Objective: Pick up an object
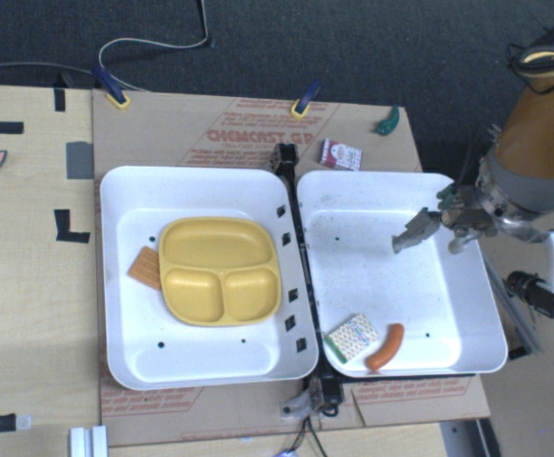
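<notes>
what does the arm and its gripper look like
The arm is bulky and rounded, with an orange band above a grey wrist section. Its gripper is small, dark grey metal with two slim fingers. A black fitting sits just below the wrist.

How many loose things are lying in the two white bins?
4. In the left bin: a yellow divided tray and a brown cracker-like piece poking out from under it. In the right bin: a small patterned packet and an orange sausage. The tray may hide more.
</notes>
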Robot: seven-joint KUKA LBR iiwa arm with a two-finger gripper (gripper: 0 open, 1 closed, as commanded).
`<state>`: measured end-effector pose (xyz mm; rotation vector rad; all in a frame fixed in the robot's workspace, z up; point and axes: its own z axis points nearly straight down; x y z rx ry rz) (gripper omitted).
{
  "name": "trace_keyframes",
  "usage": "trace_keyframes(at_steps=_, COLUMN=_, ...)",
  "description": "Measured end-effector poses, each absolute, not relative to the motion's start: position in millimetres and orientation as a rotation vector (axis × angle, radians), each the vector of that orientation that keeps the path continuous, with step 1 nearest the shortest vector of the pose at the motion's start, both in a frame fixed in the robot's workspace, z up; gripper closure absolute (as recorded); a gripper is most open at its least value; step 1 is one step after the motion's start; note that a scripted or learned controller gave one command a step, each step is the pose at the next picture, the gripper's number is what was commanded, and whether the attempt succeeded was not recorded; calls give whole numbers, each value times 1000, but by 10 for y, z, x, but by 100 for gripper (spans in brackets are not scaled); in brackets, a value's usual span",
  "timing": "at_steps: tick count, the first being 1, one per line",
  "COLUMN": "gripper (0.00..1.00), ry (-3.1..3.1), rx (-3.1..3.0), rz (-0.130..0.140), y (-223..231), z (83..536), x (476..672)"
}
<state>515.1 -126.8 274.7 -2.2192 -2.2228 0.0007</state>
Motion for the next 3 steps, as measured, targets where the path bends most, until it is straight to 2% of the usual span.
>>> trace_keyframes(at_steps=1, gripper=0, ry=-2218, rx=-2219, rz=3, y=-1591, z=1518, x=5014)
trace_keyframes(at_steps=2, gripper=0, ry=-2223, rx=-2222, rz=-2, y=-1658, z=860, x=4845)
trace_keyframes(at_steps=3, gripper=100, ry=-2223, rx=-2226, rz=-2, y=-1669, z=959, x=4850)
